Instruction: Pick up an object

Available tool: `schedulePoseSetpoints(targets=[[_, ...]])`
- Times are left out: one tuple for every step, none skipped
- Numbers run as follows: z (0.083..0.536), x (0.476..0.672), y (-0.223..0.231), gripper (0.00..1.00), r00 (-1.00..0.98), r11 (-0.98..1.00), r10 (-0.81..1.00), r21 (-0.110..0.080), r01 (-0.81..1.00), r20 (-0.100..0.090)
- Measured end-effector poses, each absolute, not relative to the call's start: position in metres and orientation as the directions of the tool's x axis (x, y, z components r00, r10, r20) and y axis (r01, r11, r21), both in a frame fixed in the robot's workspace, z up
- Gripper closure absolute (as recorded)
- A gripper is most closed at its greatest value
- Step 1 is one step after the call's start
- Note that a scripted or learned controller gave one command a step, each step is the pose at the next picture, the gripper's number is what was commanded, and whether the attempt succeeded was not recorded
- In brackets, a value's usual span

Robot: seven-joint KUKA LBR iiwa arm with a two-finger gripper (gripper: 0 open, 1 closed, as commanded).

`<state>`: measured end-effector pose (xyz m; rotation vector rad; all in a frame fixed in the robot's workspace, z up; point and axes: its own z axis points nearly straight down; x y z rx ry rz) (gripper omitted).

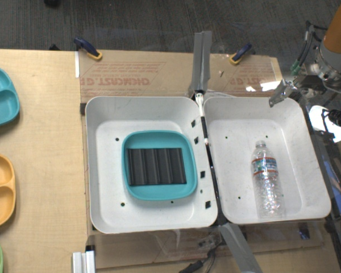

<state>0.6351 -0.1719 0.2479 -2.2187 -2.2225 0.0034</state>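
The gripper (281, 92) hangs just over the far right corner of the right bin (307, 152), a dark metal tip below a tangle of cables and the grey arm (329, 56) with its orange band — whether its jaws are open or shut I cannot tell from here. Nearest to it, toward the camera and well apart from the tip, a clear plastic water bottle (266, 178) lies on its side in that bin, crinkled and glossy, cap toward the jaws, with a blue and white label around its upper body. Farther off, in the left bin (96, 152), sits a teal rounded-square dish rack (158, 165) with dark ribbed slots. Beyond the bins lies printed brown cardboard (136, 78) held by two clamps (88, 48) — then pale wooden bench (34, 67), compartment plates at its edge, and grey carpet (159, 10).
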Motion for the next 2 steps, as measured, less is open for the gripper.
schedulePoseSetpoints(targets=[[0.105, 0.558, -0.185, 0.00, -0.052, 0.052, 0.999, -0.003, 0.999, 0.000], [0.097, 0.503, -0.191, 0.00, -0.010, 0.010, 1.000, 0.019, 1.000, -0.006]])
